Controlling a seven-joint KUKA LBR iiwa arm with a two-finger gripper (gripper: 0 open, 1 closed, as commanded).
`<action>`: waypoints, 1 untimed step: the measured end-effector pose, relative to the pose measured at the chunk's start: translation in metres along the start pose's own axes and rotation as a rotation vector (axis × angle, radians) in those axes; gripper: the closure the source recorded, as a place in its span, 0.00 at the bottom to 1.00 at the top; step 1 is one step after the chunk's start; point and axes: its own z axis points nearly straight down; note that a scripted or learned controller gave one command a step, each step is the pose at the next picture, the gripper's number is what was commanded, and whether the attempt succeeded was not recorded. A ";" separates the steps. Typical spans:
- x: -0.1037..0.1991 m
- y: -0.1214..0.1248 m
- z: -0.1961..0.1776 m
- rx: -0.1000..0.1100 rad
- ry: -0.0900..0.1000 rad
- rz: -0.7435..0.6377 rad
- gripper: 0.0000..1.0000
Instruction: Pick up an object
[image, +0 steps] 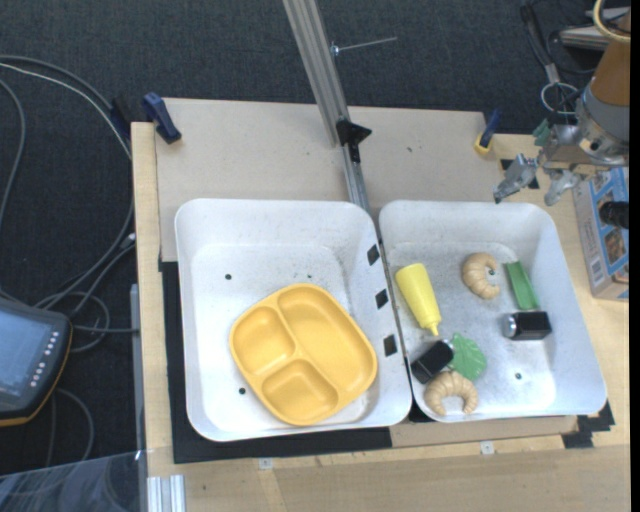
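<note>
Overhead, the gripper (532, 182) hung w/ fingers spread and nothing between them, above the far rim of the right bin (570, 300). Candidate objs lay inside: mustard bottle (419, 296), two croissants (481, 274) (452, 392). Risk: crowded front corner could cause a glancing, failed grasp.

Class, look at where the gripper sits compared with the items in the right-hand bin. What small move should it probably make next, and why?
Probably swing the gripper inward over the right bin and lower toward the croissant. The gripper hangs open above the bin's far rim, holding nothing, and that croissant lies nearest, apart from the green block.
</note>
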 end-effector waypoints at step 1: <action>0.000 0.000 0.000 0.000 -0.001 0.000 0.00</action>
